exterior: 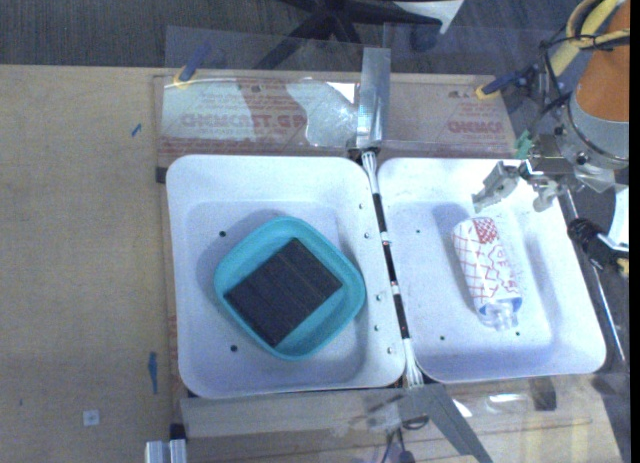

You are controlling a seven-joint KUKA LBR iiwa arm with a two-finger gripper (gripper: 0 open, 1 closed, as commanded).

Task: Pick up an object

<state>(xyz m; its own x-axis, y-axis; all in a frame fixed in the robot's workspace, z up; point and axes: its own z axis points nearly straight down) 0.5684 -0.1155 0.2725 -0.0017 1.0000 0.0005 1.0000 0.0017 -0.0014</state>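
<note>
Clearly our claw, fingers spread and gripping nothing, hovers above the red-patterned paper cup in the right bin, which may roll away or crush.

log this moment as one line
tool: above right bin, holds nothing | cup: on its side, right bin | teal bowl: left bin

I see a square teal plastic dish holding a dark charcoal ribbed pad, a white red-zigzag-patterned paper cup, and two shallow white bins.
</note>
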